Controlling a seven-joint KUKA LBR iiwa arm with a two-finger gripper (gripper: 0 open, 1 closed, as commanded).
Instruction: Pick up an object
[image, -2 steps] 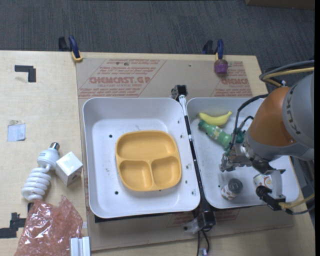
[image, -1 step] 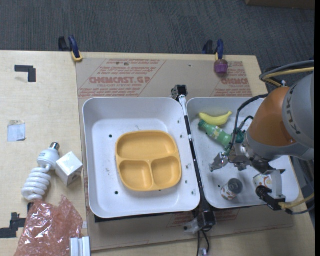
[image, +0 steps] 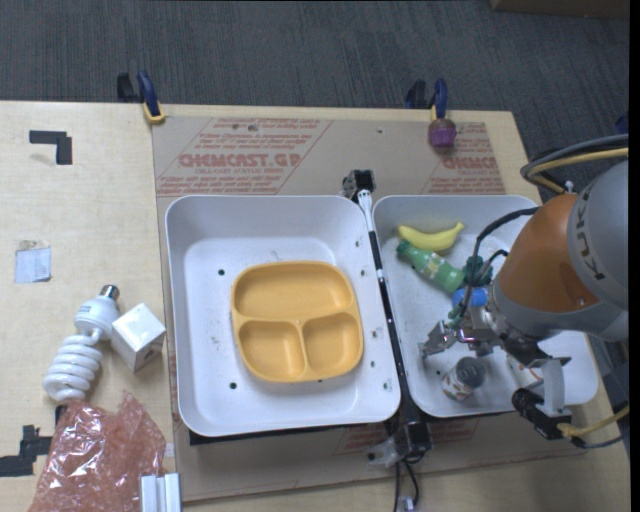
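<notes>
Yellow shows twice on our bench: a three-part tray (image: 297, 321) lies flat in the middle of the left bin (image: 190, 300), and a banana (image: 431, 236) lies near the far wall of the right bin (image: 400, 330). Just in front of the banana we see a green bottle (image: 433, 267) lying on its side, its blue cap end (image: 471, 297) pointing toward the arm (image: 560, 270). The arm reaches in from the right, its orange band over the right bin. Our gripper (image: 440, 342) hangs low over the right bin's floor, near the bottle's cap end and just beside a small round grey object (image: 466, 375) toward the front wall. We cannot tell how the claw is set, and we see nothing gripped in it.

Outside the bins, on the wooden bench left of them, we see a spiral light bulb (image: 80, 350), a white cube (image: 138, 335) touching it, and a crumpled reddish bag (image: 95, 455) at the front edge. A purple piece (image: 442, 131) sits on the cardboard sheet (image: 240, 150) behind the right bin.
</notes>
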